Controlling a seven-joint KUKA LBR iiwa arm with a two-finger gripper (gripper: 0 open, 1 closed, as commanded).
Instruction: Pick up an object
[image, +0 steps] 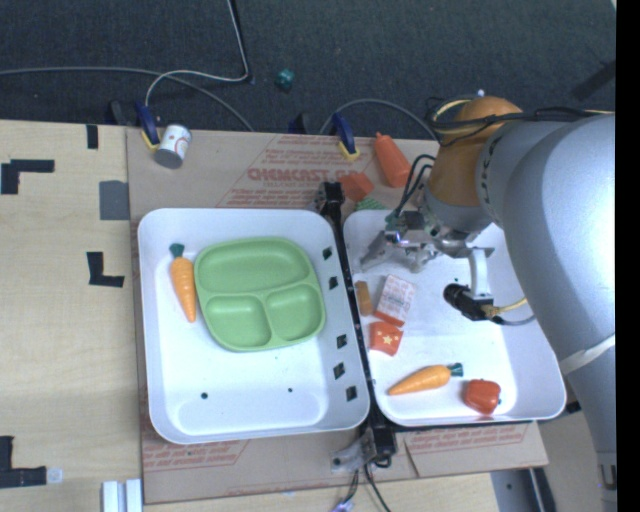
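Two shallow white bins sit side by side on the worktop, the left bin and the right bin. Nearest the camera, in the right bin's front part, lie a small orange plastic carrot with a green top and, just beside it to the right, a red plastic tomato-like piece. A little farther back are an orange-red square block with a yellow star and, touching it from behind, a white packet with red print; a small orange stick-shaped piece lies close to the bin's left wall.

In the left bin a light green plastic divided plate rests in the middle, with a second orange toy carrot just beside its left rim.

Farther back, the gripper hangs low over the rear of the right bin, behind the white packet (whether its grasping parts stand wide or narrow I cannot tell, and nothing is seen held). The grey arm with its orange band reaches in from the right.

Beyond the bins, on the brown cardboard sheet, lie an orange cone-shaped toy and a small white can.
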